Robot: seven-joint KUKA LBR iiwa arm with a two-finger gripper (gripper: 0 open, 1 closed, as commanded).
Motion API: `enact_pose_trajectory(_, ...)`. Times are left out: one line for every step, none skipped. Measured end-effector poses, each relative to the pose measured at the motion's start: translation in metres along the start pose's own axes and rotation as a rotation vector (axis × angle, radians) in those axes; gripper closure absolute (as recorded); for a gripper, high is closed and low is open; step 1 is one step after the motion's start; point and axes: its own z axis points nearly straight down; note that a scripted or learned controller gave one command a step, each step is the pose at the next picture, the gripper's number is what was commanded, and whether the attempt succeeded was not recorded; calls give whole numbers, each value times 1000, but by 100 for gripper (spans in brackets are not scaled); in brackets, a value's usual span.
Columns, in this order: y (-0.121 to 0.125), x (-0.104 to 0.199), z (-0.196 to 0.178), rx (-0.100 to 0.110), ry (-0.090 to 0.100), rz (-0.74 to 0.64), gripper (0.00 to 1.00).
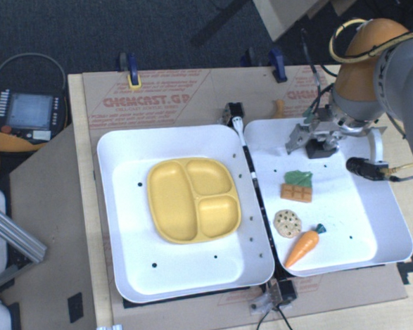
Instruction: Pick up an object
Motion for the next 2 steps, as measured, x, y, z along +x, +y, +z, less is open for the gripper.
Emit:
enact_pose_trajectory(2, -2, -12, -7, -6, -1, 100)
enact_pose_trajectory(8, -10, -74, 7, 3, 0, 100)
